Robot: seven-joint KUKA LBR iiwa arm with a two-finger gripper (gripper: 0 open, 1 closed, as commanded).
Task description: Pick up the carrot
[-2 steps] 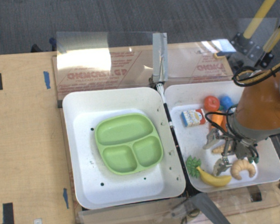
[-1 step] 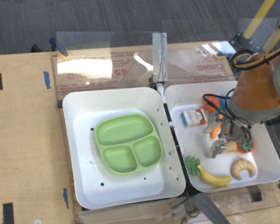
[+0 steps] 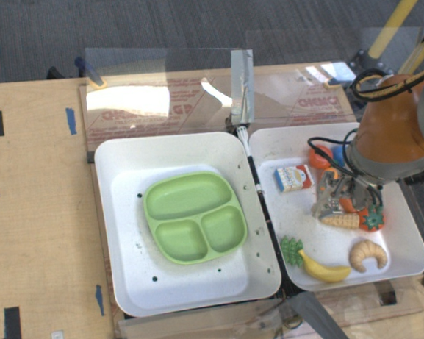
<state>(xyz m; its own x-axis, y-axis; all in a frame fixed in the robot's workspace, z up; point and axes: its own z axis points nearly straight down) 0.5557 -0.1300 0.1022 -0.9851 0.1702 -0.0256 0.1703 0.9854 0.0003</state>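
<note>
Hand (image 3: 337,197) over right bin (image 3: 410,255), carrot (image 3: 340,221)

A divided plate (image 3: 194,217) sits in the left bin (image 3: 120,210). In the right bin (image 3: 407,255) — a banana (image 3: 322,267) and croissant (image 3: 368,254) near, a carton (image 3: 293,177) farther, a carrot (image 3: 340,221) between.

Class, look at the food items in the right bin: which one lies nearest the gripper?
The carrot: it lies right under the gripper, while the banana, croissant and carton lie apart.

single fixed cam above bench, slanted down, mid-range; left bin (image 3: 121,232) frame center, right bin (image 3: 408,258) at right side.
</note>
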